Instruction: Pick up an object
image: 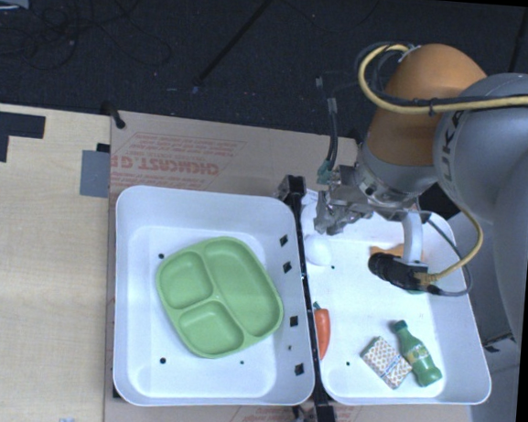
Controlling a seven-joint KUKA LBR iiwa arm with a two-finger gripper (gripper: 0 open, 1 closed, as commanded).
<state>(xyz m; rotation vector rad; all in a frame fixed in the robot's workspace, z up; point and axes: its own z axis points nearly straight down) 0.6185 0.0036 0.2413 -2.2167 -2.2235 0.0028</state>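
A: Where is the tool (329, 222) hanging?
B: Over the right bin (470, 380), at its 11 o'clock corner, just above a white egg (318, 251). I cannot tell its state.
A: And the rest?
B: A carrot (322, 331) is lying at 7 o'clock, a green bottle (418, 355) and a patterned box (386, 361) at 5 o'clock. A green plate (218, 295) is sitting in the left bin (143, 232).

We can make out red printing on the cardboard sheet (209, 155) lying under the two bins, just above the left bin's far rim. The letters run upside down and mirrored from our angle, and we cannot read them with any confidence. More red print shows on the cardboard's near edge, too cut off to read. The small patterned box (386, 361) bears no legible words.
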